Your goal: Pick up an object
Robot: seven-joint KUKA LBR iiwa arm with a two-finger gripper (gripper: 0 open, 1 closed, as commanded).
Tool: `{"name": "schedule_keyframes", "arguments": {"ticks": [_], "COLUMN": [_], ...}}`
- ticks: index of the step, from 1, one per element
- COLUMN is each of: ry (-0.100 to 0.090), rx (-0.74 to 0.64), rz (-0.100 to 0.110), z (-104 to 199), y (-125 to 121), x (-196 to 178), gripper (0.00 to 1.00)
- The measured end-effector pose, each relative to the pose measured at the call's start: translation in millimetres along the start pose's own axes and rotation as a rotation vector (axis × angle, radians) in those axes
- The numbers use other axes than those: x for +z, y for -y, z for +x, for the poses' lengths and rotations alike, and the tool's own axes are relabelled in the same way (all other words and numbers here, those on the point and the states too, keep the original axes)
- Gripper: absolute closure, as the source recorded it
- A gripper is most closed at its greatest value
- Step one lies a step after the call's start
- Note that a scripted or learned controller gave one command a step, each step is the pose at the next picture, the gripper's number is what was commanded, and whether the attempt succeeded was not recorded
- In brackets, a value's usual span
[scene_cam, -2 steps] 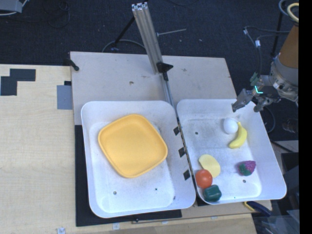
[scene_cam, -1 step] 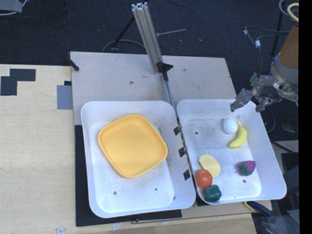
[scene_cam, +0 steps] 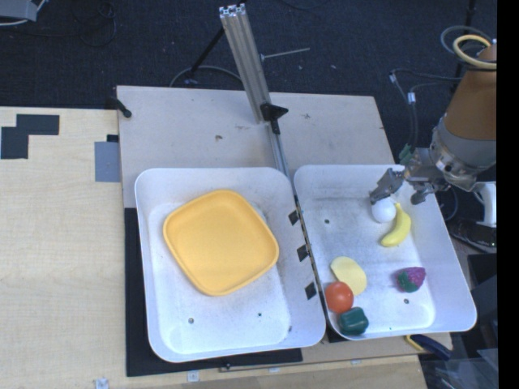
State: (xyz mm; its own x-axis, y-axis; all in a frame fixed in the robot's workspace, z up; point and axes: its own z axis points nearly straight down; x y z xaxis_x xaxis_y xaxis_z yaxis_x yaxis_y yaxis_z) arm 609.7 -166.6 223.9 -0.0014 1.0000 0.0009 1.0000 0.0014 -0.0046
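White egg (scene_cam: pixel 383 211) lies in the right bin (scene_cam: pixel 454 298) under the spread pincer (scene_cam: pixel 403 186) (dark carpet surrounds the bench (scene_cam: pixel 203 128)).

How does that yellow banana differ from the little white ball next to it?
The banana is yellow, long and curved; the white ball is round and smaller. The ball lies right under the gripper, the banana just below and to the right of it. Both lie in the right bin, touching or nearly so.

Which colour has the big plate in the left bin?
The plate is yellow-orange, plain; the camera view shows it clearly.
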Motion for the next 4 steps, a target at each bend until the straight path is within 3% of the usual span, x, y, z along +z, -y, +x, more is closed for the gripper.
{"name": "schedule_keyframes", "arguments": {"ticks": [2, 3, 4], "ry": [0.000, 0.001, 0.002], "rx": [0.000, 0.002, 0.002], "rz": [0.000, -0.004, -0.009], "z": [14, 13, 9], "y": [1, 0, -2], "x": [113, 101, 39], "gripper": [0.00, 1.00, 1.00]}}
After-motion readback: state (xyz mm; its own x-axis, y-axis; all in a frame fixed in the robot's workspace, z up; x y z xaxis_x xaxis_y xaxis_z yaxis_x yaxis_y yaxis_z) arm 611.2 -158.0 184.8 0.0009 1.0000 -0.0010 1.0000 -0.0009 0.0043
